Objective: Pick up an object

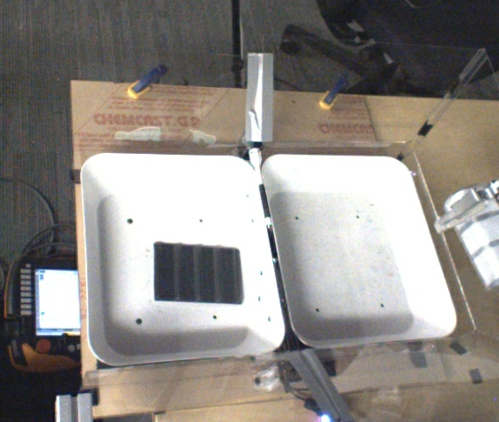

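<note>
Camera view: dark ribbed rectangular object [198,272] lies flat in left bin [100,236].

Dark ribbed rectangular block [198,272] — seemingly flat — in left bin [109,183].

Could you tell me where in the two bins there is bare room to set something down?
The right bin offers bare white floor from wall to wall. In the left bin, a dark ribbed rectangular object takes the middle toward the near wall; free strips lie between it and the far wall and beside the left wall. The arm sits outside, past the right bin's right rim.
</note>
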Controlling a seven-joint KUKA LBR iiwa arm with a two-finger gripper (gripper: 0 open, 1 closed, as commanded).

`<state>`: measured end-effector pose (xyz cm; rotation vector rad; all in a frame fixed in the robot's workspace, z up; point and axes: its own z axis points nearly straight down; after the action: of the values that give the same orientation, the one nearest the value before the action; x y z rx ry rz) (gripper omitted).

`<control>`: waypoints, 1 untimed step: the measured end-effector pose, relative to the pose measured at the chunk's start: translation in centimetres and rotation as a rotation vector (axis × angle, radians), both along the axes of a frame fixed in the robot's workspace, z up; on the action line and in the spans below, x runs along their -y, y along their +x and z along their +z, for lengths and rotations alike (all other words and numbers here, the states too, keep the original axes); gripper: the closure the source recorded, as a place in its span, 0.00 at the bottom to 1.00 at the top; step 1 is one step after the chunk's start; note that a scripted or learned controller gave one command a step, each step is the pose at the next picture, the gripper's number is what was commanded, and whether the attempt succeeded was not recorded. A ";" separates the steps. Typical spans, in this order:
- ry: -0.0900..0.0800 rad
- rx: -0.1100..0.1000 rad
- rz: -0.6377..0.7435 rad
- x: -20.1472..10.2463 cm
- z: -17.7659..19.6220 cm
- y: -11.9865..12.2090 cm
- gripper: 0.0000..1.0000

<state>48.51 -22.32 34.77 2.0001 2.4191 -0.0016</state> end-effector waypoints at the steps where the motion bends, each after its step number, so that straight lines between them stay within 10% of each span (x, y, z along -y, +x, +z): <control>1: 0.000 0.001 -0.258 0.0 8.7 0.0 0.00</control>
<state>48.51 -22.34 43.45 2.2942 2.1413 -0.0016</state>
